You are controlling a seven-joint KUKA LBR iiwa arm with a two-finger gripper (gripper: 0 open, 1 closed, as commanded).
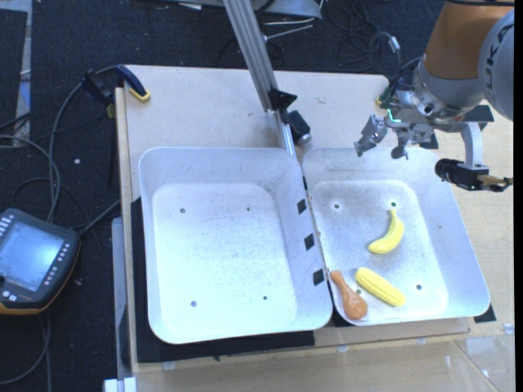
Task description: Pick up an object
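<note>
Below, two shallow white bins sit side by side on the desk [212,104]. In the right bin [425,211] lie three things: a curved yellow banana [387,233] near the middle, a yellow corn cob [380,287] closer to the near rim, and an orange carrot [349,295] just beside the corn, against the near-left corner by the divider. The corn and carrot lie close together; the banana lies apart from both. The left bin [163,219] shows a speckled white floor. The far half of the right bin's floor is bare, giving open room above the banana. The gripper [386,140] hangs over the far rim of the right bin, above the desk, well apart from all three items. Its jaws stand spread apart with nothing between them. A slanted metal rail [253,43] crosses the desk's far side.
</note>
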